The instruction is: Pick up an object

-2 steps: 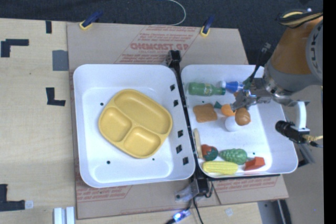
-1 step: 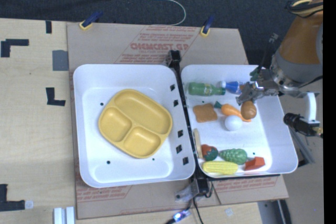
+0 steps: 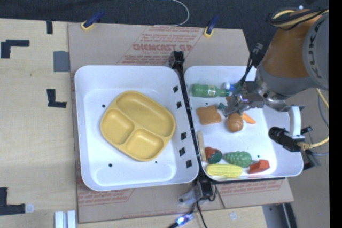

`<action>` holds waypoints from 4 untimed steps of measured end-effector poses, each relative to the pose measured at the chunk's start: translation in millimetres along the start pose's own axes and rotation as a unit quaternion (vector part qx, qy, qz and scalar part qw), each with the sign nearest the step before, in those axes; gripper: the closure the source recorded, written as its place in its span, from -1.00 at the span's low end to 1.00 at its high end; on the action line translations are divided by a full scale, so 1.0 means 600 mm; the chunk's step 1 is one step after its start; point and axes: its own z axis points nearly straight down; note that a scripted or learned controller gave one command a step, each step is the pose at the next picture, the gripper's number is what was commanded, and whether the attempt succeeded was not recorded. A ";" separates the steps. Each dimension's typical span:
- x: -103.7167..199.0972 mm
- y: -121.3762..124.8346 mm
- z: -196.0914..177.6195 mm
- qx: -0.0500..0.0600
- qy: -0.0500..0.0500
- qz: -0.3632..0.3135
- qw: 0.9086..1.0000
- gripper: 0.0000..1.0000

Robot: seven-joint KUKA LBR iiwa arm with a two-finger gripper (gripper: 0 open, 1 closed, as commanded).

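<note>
My gripper [image 3: 234, 106] hangs low over the middle of the right bin [image 3: 278, 165], reaching in from the right. Its dark fingers sit just above a brown round toy [image 3: 234, 123] and beside an orange carrot piece [image 3: 248, 119]. A tan bread slice [image 3: 208, 115] lies to its left, and a green bottle [image 3: 207, 91] lies just behind it. Near the bin's front lie a yellow corn cob [image 3: 224, 170], a green vegetable [image 3: 237, 158], a red piece [image 3: 258, 166] and a red-and-green piece [image 3: 212, 155]. Nothing shows between the fingers.
The left bin [image 3: 91, 168] holds a yellow divided plate [image 3: 137, 125]. A black divider strip [image 3: 184, 115] runs between the bins. Both bins rest on brown cardboard [image 3: 160, 45]. A wooden stick [image 3: 201, 144] lies along the right bin's left wall.
</note>
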 end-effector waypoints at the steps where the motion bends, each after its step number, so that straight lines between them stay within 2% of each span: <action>1: 0.009 -0.007 -0.005 0.000 -0.001 0.001 1.000 1.00; 2: 0.028 -0.031 -0.020 0.000 0.000 0.001 1.000 1.00; 3: 0.026 -0.014 -0.024 -0.001 -0.001 0.002 1.000 1.00; 4: 0.017 -0.013 0.006 0.001 -0.001 0.003 1.000 1.00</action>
